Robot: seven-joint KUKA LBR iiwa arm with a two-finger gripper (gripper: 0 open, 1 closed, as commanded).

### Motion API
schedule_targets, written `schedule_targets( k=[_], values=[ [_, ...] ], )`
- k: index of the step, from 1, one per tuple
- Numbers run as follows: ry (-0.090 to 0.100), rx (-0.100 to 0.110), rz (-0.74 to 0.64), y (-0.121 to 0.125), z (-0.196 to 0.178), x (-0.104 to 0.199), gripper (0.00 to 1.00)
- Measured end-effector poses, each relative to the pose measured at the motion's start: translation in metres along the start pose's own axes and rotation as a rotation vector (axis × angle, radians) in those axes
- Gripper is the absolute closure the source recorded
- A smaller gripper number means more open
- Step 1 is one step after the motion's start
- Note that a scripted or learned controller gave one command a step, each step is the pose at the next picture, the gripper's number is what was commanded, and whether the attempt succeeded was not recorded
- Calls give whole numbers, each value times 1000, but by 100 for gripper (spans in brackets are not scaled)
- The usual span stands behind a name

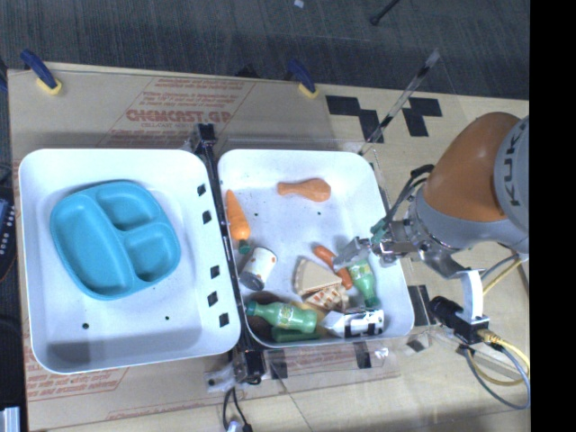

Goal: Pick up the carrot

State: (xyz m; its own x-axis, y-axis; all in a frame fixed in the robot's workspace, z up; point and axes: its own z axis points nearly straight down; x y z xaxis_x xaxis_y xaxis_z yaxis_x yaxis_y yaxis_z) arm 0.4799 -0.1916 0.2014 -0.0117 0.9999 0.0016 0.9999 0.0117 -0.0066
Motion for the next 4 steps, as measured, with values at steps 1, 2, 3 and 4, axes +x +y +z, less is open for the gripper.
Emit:
schedule_targets(
  k=[1,2,3,4],
  values=[
    [-8,-12,-90,61,-233,-20,0],
    [3,12,54,59,9,5,0],
    [-4,-6,110,117,108,85,0],
    [-5,-5,250,120,108,92,0]
  ],
)
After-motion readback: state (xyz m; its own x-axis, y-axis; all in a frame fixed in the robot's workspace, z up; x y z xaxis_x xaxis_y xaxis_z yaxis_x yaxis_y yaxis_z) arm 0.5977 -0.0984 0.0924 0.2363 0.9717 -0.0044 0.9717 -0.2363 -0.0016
